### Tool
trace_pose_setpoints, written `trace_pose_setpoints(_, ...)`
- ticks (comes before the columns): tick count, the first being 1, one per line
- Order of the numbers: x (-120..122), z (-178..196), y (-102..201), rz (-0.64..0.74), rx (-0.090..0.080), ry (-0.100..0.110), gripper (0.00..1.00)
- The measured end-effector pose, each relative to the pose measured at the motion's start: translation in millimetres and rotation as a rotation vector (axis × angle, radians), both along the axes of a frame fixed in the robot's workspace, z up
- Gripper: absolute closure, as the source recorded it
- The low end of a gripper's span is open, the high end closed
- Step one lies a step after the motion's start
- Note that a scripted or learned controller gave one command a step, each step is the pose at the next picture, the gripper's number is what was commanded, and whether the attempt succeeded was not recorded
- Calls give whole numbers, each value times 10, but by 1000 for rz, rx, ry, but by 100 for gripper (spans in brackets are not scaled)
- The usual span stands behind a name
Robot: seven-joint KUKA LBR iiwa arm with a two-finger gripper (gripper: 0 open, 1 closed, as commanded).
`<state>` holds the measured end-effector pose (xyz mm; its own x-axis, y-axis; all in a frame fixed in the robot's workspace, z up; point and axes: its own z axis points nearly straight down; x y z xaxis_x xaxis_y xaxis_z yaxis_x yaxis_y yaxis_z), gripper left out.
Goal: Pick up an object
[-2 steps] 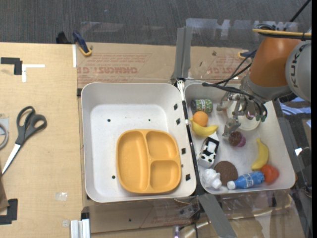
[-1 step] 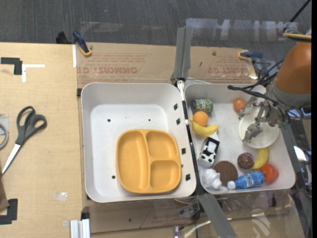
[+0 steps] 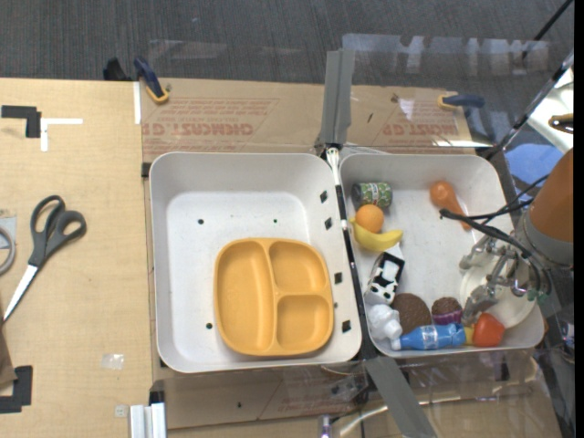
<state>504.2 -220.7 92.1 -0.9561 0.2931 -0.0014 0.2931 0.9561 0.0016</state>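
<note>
Fingers (image 3: 476,310) of the gripper (image 3: 481,307) point down-left into the right bin's (image 3: 415,162) near right corner, and you can see they are slightly parted with nothing clearly between them, though the metal there is hard to read. Their tips hang just above a red-orange object (image 3: 488,330) that lies against the bin's near wall, rounded and bright, perhaps a toy vegetable. A white round plate (image 3: 511,313) sits under the gripper.

Beside the red piece you have a blue bottle (image 3: 434,338) lying flat, a small dark purple-topped item (image 3: 446,309), a brown round lump (image 3: 412,310) and a white figure (image 3: 383,321). Further back lie a black-and-white box (image 3: 386,277), a yellow banana (image 3: 378,237) touching an orange ball (image 3: 370,217), a green can (image 3: 373,192) on its side, and an orange carrot-like piece (image 3: 447,197) near the far right.

Your left bin (image 3: 182,199) holds a yellow divided tray (image 3: 273,296). On the bench to the left lie scissors (image 3: 41,240).
</note>
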Motion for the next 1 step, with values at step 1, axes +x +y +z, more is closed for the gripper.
trace_pose_setpoints(1, -203, 33, 11, -40, -3, -15, 0)
